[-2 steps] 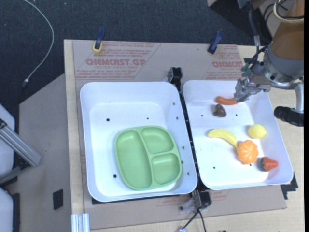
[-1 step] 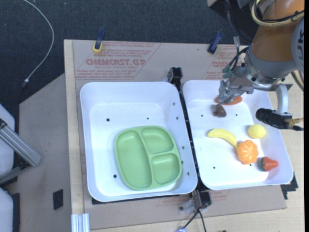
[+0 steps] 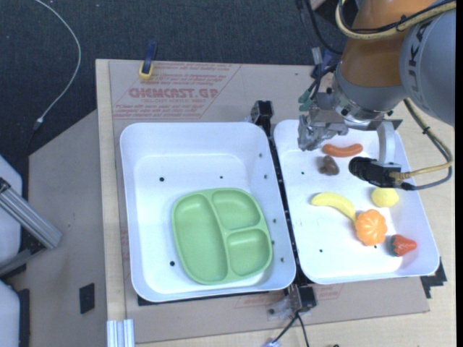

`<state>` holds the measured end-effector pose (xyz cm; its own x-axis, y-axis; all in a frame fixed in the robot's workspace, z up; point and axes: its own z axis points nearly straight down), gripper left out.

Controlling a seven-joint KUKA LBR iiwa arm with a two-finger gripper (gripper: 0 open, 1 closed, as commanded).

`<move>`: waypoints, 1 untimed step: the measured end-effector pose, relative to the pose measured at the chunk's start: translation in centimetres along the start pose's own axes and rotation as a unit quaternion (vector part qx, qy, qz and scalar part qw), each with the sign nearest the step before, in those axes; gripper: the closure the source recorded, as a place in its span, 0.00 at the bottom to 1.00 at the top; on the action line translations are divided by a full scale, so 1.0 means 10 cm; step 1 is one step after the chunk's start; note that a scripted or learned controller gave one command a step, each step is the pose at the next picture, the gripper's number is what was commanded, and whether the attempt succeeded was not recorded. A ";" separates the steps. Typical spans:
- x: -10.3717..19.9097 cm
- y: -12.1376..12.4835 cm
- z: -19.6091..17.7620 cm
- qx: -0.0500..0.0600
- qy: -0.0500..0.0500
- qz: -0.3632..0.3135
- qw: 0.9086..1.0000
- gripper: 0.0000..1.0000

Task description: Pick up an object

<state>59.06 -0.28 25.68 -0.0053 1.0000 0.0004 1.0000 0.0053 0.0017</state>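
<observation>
You are looking at an evenly lit scene, bright over the two shallow white plastic bins point(image 3: 145, 194) and dim on the dark carpet beyond the bench. The white bin floors run close to overexposed, so their surface detail washes out around the pale green three-compartment tray point(image 3: 221, 233). Right of that tray, you see soft, short shadows under the small toy foods, suggesting diffuse overhead light. Above and to the right of the tray, the glossy orange band of the arm point(image 3: 383, 35) carries a broad highlight. The picture is slightly soft and grainy throughout. The printed lettering on the board behind the tray reads faintly.
</observation>
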 end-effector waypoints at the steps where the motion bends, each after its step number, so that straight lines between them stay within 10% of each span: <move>1: 0.44 0.01 0.15 0.003 0.000 0.001 1.000 1.00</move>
